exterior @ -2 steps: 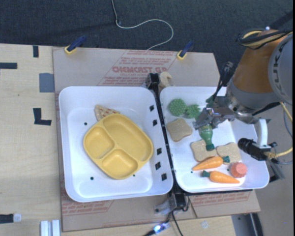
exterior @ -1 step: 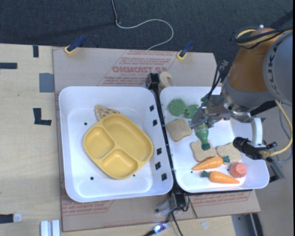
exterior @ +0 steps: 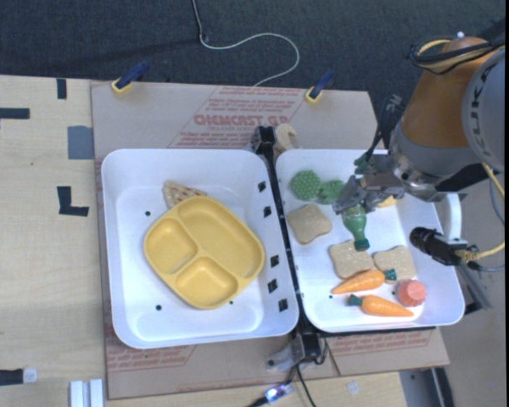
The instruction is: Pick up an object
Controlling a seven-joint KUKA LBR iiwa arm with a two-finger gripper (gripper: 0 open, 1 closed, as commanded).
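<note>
Grey arm (exterior: pixel 458 117) reaching in from three o'clock; pincer (exterior: pixel 356 200) over green bottle (exterior: pixel 356 225), top hidden; finger state unclear.

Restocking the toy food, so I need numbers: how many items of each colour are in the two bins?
Yellow: 1, tray
Tan: 4, slices
Green: 2, broccoli, bottle
Orange: 2, carrots
Red: 1, piece
Total: 10

We are counting two white bins, left (exterior: pixel 123 227) and right (exterior: pixel 445 308). At nine o'clock we are seeing one yellow divided tray (exterior: pixel 204 253) and one waffle piece (exterior: pixel 180 193). At three o'clock we are counting two carrots (exterior: pixel 359 282) (exterior: pixel 384 306), three bread slices (exterior: pixel 308 223) (exterior: pixel 350 259) (exterior: pixel 397 262), one green bottle (exterior: pixel 356 225), one broccoli (exterior: pixel 306 185), and one red piece (exterior: pixel 411 292).
</note>
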